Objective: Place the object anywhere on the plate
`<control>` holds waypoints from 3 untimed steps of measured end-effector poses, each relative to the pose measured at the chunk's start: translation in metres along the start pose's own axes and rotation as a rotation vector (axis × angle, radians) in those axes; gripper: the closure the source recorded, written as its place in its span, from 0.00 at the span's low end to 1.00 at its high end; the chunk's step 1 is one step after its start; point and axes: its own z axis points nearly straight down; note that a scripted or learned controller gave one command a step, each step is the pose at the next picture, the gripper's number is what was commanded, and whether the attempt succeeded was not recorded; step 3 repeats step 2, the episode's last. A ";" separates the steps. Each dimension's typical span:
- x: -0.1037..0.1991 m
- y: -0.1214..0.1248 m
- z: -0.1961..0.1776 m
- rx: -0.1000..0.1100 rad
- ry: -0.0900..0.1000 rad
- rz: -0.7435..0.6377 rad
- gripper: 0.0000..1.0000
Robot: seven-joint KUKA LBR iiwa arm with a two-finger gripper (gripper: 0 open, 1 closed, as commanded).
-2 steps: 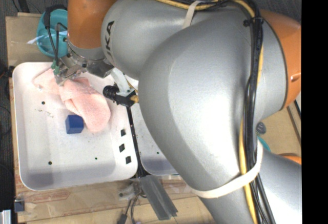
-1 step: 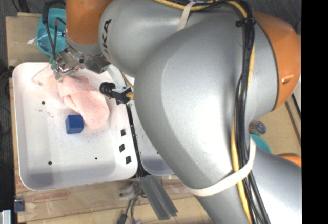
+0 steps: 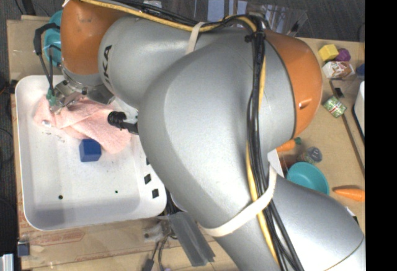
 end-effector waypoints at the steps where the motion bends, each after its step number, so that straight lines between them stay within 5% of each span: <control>1: -0.012 -0.009 -0.058 0.000 -0.001 0.059 1.00; 3: -0.001 -0.001 -0.054 0.000 -0.001 0.088 1.00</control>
